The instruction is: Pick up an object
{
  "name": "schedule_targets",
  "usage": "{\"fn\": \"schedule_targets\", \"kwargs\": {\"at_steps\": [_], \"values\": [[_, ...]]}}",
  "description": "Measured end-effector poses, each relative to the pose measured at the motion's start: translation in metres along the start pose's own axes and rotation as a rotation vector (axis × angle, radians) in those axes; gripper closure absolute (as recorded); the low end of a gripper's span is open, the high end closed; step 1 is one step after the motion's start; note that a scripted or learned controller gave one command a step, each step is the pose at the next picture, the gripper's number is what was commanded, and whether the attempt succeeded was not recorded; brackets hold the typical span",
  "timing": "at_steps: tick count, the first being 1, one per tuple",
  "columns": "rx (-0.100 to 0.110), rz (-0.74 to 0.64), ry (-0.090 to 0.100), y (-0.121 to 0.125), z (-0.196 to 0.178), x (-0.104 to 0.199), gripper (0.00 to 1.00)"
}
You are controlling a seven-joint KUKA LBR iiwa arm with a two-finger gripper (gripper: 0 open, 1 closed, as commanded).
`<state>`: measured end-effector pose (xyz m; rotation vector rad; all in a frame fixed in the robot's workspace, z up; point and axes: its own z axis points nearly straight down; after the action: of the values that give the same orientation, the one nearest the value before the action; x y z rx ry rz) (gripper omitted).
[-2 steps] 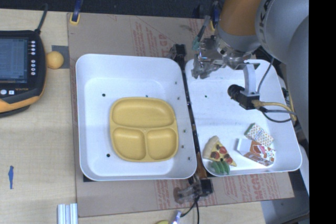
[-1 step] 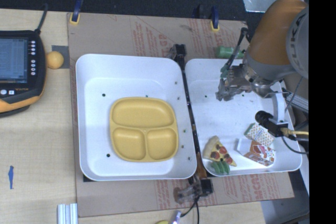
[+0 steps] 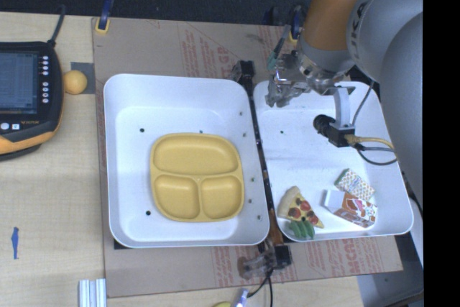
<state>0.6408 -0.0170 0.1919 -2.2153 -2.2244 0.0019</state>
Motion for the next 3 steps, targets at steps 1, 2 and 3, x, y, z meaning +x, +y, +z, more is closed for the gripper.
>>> {"fn": "schedule_targets", "kwargs": {"at_steps": [1,2,3], "values": [[-0.002,0.001,-0.001,-0.039,-0.073,-0.025,1.0],[0.002,-0.001,-0.001,-0.045,-0.058,0.02,1.0],[0.0,0.0,-0.001,-0.025,-0.06,0.069,1.0]]}}
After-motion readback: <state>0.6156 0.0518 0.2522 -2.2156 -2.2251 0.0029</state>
